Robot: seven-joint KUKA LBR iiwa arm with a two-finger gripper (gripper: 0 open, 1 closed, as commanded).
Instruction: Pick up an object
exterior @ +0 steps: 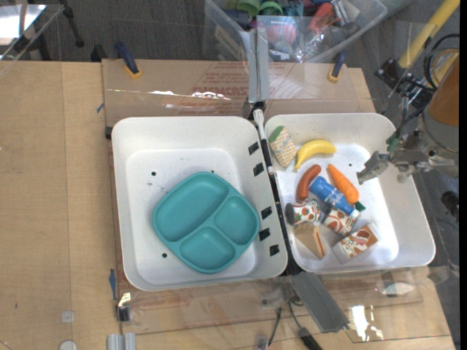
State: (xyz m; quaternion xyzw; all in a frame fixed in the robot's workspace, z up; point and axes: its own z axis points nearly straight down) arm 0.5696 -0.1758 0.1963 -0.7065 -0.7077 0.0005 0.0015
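Small toy food pieces, including a curved yellow plastic banana (314, 152), lie at nine o'clock from the grey two-finger gripper (372, 168), whose jaw state I cannot tell.

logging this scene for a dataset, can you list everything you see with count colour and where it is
bins: 2, white, side by side on the bench
divided plate: 1, teal, left bin
banana: 1, yellow, right bin, far side
carrot: 1, orange, right bin, middle
sausage: 1, red, right bin, left of the carrot
bottle: 1, blue, right bin, middle
small packets and toy food: several, mixed colours, right bin, near side
clear tub of toys: 1, behind the bins
clamps: 2, orange, far edge
gripper: 1, grey, over right bin's right side
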